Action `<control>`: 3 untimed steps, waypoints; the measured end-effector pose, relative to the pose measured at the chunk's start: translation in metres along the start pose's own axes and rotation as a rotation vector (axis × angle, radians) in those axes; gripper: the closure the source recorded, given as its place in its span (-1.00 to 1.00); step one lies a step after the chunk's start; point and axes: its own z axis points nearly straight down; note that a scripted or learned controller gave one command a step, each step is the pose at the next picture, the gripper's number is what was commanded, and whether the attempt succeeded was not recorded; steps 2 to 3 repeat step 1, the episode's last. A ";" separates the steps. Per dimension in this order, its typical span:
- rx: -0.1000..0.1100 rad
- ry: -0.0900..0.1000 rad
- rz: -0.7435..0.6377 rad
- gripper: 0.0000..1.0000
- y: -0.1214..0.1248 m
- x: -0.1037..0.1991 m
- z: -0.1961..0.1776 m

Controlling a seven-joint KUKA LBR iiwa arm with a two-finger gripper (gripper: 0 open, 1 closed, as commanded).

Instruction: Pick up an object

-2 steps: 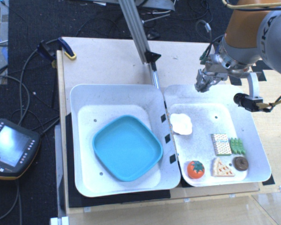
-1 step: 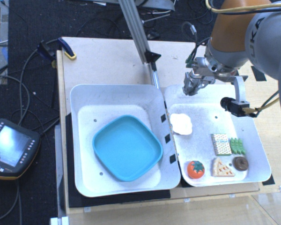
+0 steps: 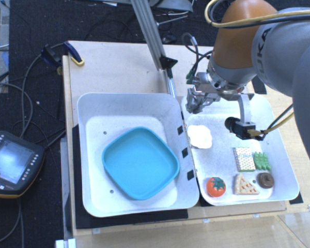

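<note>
Early in the task, judging from the grey metal claw (image 3: 196,103) poised over the far end of the right-hand shallow white bin (image 3: 283,154), close to the wall shared with the left-hand shallow white bin (image 3: 85,138). Impossible to say whether wide or narrow from this slant, blurred and dark as it is; no sign of any item caught in it, so probably no grasp made yet. Nearest below and just toward the camera, a pale white rounded lump (image 3: 200,137), lying flat on the bin floor, apart from the claw and seemingly the likeliest candidate. Farther toward the near end, well apart from the claw: a small red toy tomato with a green top (image 3: 215,186), a tan wedge-shaped toy sandwich (image 3: 245,184), a chequered square cracker-like piece (image 3: 244,158), a green leafy-looking toy (image 3: 262,160) just beside it, and a small brown ring like a doughnut (image 3: 266,180). Over in the left bin, a light blue square plastic plate (image 3: 140,163), resting alone. Left to do, by this reading: descend onto one item, close around it, and lift it clear of the bin.
</note>
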 end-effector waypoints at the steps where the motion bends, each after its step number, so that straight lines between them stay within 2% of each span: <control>1: 0.001 0.000 -0.001 1.00 -0.013 0.053 0.013; 3: 0.001 0.000 -0.001 1.00 -0.013 0.053 0.013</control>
